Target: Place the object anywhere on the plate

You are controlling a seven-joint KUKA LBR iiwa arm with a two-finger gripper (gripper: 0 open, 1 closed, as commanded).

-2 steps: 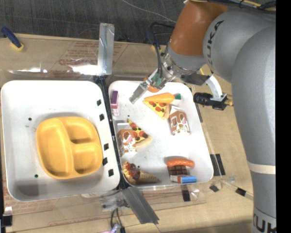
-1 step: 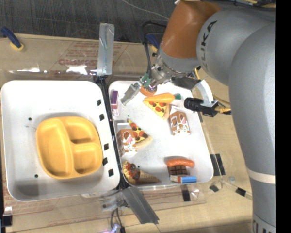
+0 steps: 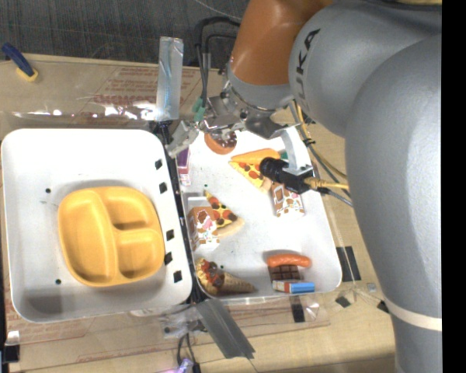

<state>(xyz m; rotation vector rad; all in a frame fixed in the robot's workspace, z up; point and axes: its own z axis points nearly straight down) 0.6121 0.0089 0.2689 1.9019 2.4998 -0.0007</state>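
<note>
Two white bins (image 3: 15, 208) sit on the surface; pincer (image 3: 221, 130) hovers over toy food, its grip I cannot tell, yellow plate (image 3: 109, 235) waiting.

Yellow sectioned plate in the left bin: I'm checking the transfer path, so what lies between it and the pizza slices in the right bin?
In the camera view, between the yellow sectioned plate and the toy pizza slices lie bare white bin floor and the two bins' adjoining walls.

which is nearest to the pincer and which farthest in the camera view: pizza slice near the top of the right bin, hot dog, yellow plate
1. Pizza slice, just below and right of the pincer.
2. Hot dog, near the right bin's lower edge.
3. Yellow plate, across in the left bin.
</note>
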